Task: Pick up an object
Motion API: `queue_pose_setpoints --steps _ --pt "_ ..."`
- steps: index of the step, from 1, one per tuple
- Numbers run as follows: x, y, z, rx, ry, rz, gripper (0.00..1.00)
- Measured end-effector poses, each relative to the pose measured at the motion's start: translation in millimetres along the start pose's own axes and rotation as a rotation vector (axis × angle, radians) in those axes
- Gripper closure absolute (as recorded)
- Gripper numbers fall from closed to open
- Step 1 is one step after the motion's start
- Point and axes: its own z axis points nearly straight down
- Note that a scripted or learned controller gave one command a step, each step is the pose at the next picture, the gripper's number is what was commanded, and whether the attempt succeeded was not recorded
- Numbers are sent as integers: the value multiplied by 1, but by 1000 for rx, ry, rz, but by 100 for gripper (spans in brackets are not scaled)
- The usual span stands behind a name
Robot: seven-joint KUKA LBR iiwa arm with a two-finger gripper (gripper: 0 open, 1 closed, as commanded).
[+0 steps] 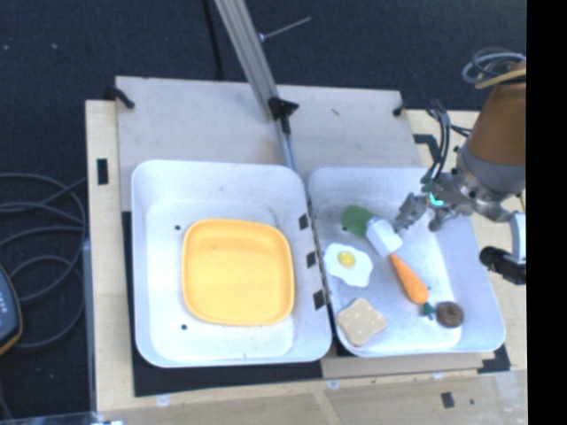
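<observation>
1. A pale wooden bench (106,264) is seen from above, standing on dark carpet (53,42); black cables (40,211) are looped on the floor at the view's left.
2. A grey metal rail (248,47) is slanted down from the top edge to the seam between the two bins.
3. The left white bin (155,189) is occupied by a yellow square plate (237,271), laid flat near its middle.
4. In the right white bin (474,312) toy foods are scattered: a fried egg (347,265), a slice of toast (360,320) near the front wall, a carrot (409,279), a green piece (358,219) touching a white block (384,236), and a small brown ring (450,314).
5. The gripper (423,211) is held above the bin's far right part, near the white block. Nothing is seen between its spread fingers (408,212), so no object is grasped.
</observation>
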Motion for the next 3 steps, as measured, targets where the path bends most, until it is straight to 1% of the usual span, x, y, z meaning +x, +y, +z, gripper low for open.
queue_pose_setpoints --steps 1,2,3 --pt "0 0 0 0 0 0 0" --pt "-5 4 44 4 0 1 0" --pt "-11 -5 100 5 0 1 0"
